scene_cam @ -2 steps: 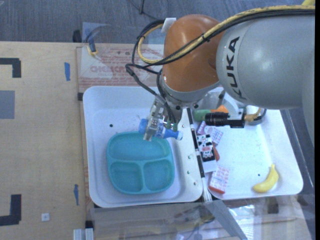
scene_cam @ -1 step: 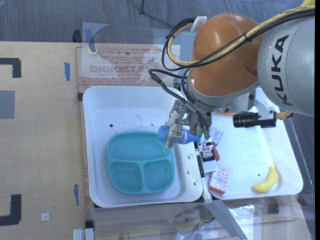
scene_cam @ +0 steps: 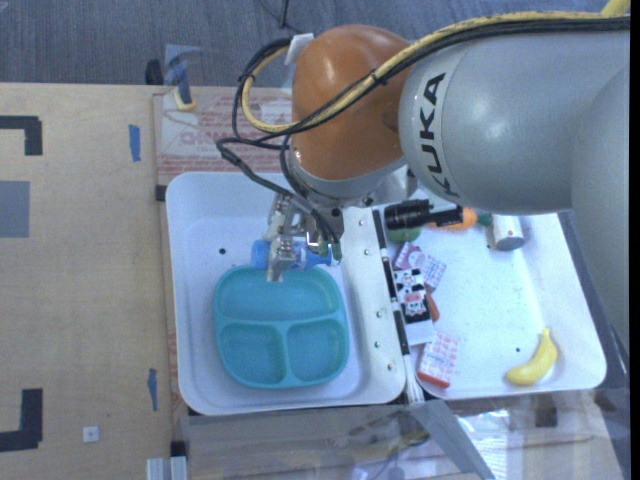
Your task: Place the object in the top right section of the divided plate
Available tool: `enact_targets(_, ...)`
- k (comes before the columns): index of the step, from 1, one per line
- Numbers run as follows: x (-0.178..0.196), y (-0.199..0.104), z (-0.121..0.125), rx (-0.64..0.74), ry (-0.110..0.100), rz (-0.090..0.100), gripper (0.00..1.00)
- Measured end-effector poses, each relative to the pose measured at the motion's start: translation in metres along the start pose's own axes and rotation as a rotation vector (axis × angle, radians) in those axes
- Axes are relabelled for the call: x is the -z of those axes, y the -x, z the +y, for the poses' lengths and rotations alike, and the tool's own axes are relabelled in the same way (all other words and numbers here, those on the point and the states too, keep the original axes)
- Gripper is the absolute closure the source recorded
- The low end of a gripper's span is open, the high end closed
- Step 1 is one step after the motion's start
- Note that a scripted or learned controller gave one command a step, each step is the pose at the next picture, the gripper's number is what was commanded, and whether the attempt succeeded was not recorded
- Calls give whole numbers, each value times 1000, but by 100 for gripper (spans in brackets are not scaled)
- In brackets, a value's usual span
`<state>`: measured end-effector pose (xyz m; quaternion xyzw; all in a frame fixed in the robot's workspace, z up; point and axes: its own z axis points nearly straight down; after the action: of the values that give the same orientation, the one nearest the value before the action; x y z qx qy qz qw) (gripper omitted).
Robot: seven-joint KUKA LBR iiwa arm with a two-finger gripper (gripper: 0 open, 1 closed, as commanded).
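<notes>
Looming grey KUKA arm (scene_cam: 520,108) is hovering its gripper (scene_cam: 290,253), apparently closed on a small blue object (scene_cam: 262,255), over the teal divided plastic plate's (scene_cam: 282,330) upper edge; releasing here risks missing the top right section.

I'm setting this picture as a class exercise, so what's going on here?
A grey KUKA arm's gripper hangs over the far rim of a teal divided plastic plate in the left white bin. Something small and blue sits by its tip; whether it is held is unclear. A yellow banana lies in the right bin.
</notes>
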<state>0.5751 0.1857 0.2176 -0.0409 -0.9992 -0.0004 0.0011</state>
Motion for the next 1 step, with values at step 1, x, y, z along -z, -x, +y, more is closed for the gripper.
enact_targets(1, 1, -85, -32, -147, -2, 4, 100)
